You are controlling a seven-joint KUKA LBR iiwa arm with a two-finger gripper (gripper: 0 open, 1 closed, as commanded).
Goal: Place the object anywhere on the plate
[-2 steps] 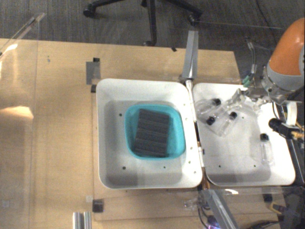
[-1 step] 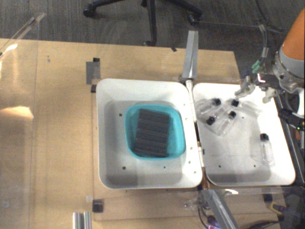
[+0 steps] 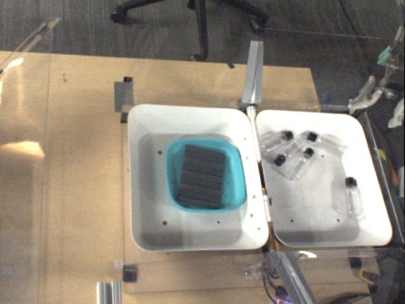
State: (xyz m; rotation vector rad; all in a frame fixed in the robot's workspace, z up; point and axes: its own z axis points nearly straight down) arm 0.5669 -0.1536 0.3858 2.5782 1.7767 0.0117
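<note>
Plate (image 3: 205,174) in left bin (image 3: 147,189) — ridged block (image 3: 202,178) on it, 4 bottles (image 3: 292,152) in right bin (image 3: 316,223)

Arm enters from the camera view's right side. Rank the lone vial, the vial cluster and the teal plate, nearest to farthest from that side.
1. Lone vial, right part of the right bin.
2. Vial cluster, upper left of the right bin.
3. Teal plate, middle of the left bin.

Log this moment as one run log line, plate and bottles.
plate: teal, left bin, holds dark ridged block | bottles: cluster plus single, right bin | placement: not done
</note>
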